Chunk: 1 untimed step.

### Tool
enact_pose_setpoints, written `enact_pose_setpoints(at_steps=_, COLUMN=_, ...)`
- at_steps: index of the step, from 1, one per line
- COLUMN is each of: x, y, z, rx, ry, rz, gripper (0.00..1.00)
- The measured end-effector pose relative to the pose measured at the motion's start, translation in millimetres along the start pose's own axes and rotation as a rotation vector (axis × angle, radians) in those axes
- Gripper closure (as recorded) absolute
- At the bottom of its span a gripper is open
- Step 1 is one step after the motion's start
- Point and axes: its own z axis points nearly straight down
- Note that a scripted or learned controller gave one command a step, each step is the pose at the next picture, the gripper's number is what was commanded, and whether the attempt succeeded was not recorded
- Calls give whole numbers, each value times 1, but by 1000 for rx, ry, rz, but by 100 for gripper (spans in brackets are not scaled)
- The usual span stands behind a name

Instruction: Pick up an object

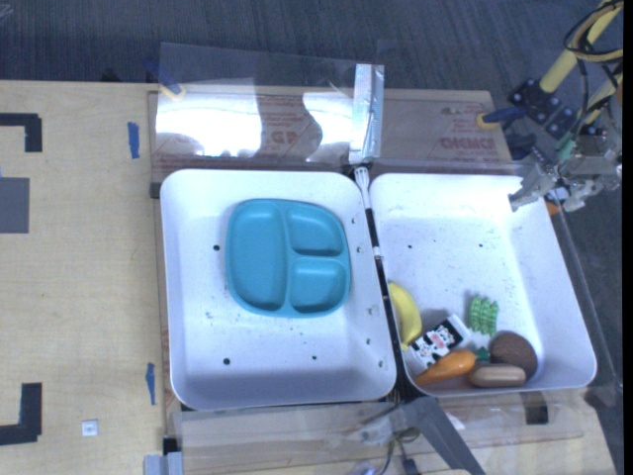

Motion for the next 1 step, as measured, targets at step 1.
enact_pose_setpoints(at_steps=1, x=18, y=70, z=69, rx=1, ry=0, rz=-211, gripper=0)
